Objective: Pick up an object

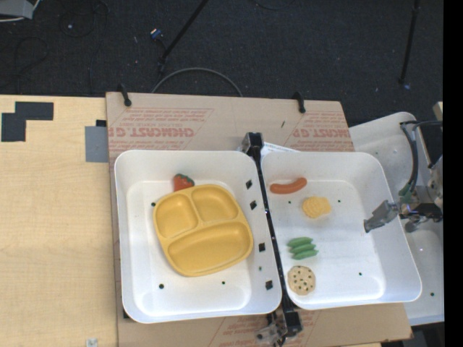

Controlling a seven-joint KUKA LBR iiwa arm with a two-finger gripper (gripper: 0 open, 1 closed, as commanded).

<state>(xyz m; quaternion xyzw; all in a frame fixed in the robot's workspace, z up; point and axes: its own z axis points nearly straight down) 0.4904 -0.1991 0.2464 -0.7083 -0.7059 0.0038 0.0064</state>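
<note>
The right bin [394, 266] holds a reddish sausage [288, 186], a yellow ridged piece [316, 207], a green pea pod [302, 248] and a round speckled cookie [301, 280]. In the left bin [137, 280] lies a yellow divided plate [202, 228], with a small red and green fruit [183, 182] at its far left corner. My gripper [377, 217] hangs low over the right bin's right side, well right of the yellow ridged piece. It touches none of the objects.
A black clamp bar [265, 223] runs between the two bins. Brown cardboard [217, 125] lies under them, and a wooden bench top [51, 223] extends to the left. White equipment and cables [423, 165] stand at the right beside the arm.
</note>
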